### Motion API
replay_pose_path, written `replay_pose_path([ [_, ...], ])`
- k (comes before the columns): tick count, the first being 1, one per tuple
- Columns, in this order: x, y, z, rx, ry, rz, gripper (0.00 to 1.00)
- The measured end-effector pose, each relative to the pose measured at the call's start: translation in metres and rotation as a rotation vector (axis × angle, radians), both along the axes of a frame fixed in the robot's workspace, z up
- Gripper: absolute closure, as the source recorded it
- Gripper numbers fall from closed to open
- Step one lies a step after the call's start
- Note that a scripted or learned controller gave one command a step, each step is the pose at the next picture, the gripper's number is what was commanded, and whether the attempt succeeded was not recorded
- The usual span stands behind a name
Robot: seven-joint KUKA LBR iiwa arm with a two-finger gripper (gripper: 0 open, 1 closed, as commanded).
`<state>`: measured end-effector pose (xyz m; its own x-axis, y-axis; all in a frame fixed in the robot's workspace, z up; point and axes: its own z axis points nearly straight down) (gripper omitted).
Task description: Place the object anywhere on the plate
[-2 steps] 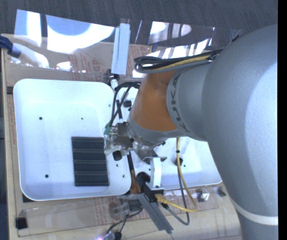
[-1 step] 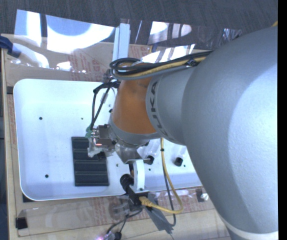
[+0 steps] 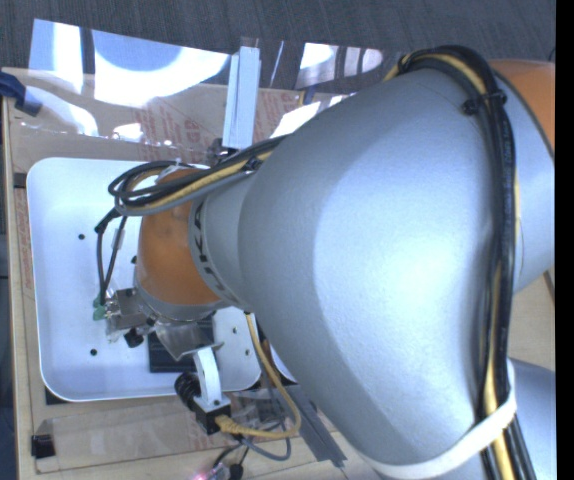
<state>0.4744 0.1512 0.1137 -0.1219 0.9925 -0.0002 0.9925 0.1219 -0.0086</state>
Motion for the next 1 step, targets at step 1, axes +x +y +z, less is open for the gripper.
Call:
replay_pose_path([
  [1,0.0003,-0.0005,0.0002,0.000,-0.001,0.000,0.00],
])
